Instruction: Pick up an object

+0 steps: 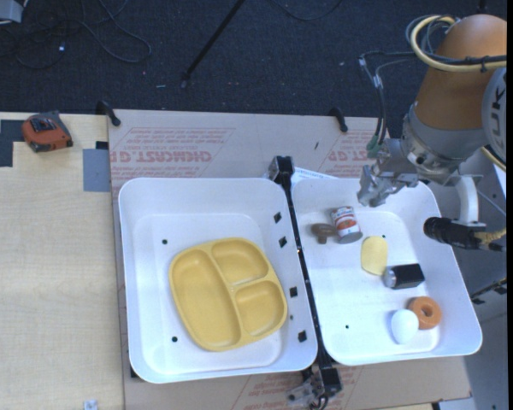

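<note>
- The end effector (378,188) hangs over the far edge of the right bin (462,331); I cannot tell whether it is open or closed, and nothing shows in its grip.
- Just near of it lies one small can (345,224), white with a red band, on its side.
- Beyond: one pale yellow piece (374,255), one dark cylinder (403,276), one orange ring (425,312), one white ball (403,326).
- The left bin (141,229) holds one yellow divided tray (227,292).
</note>
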You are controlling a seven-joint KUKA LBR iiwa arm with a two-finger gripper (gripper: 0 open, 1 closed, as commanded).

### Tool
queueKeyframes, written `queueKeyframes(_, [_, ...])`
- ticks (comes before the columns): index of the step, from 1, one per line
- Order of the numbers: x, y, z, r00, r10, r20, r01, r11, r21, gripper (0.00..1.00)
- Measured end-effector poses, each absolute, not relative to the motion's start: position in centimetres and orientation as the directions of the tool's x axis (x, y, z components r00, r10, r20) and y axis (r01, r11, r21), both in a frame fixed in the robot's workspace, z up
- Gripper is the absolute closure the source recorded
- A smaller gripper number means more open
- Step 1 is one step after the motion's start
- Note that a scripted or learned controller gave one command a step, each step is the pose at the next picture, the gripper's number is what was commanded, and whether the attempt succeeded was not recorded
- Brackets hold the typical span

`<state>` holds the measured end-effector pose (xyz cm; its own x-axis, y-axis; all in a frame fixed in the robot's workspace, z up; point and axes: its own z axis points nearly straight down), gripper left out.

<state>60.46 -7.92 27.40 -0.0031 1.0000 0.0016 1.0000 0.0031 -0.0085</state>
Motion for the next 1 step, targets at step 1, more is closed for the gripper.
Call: queueKeyframes(1, [59.68, -3.68, 26.5, -0.004, 1.0, 0.001, 1.0, 0.004, -0.009, 1.0])
